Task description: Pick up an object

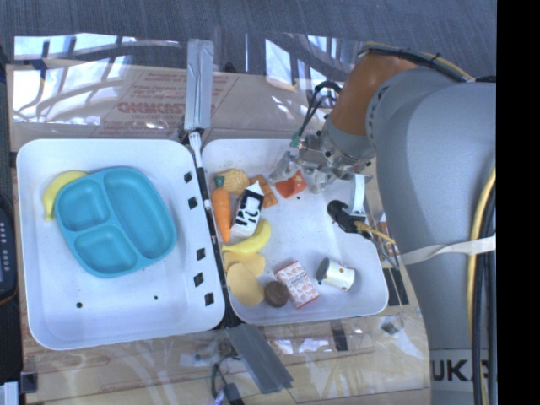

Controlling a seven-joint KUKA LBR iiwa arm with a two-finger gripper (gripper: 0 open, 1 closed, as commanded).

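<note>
Orange packet (291, 185) lies at far edge of right bin (371, 298), w/ gripper (314, 171) low just beside it, maybe touching. Grip state: cannot tell. Step looks like approach/grasp; next it needs to close on packet & lift straight.

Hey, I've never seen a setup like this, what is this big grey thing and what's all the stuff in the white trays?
The big grey shape is a robot arm with an orange band, reaching in from the right. One fixed camera looks down at a slant on two shallow white bins. The arm's gripper sits low over the right bin, near its upper edge, close to a small orange packet. That bin also holds a carrot, a banana, a small red-patterned box and a white cup on its side. The left bin holds a blue divided plate with another banana beside it. I can't tell if anything is gripped.
</note>
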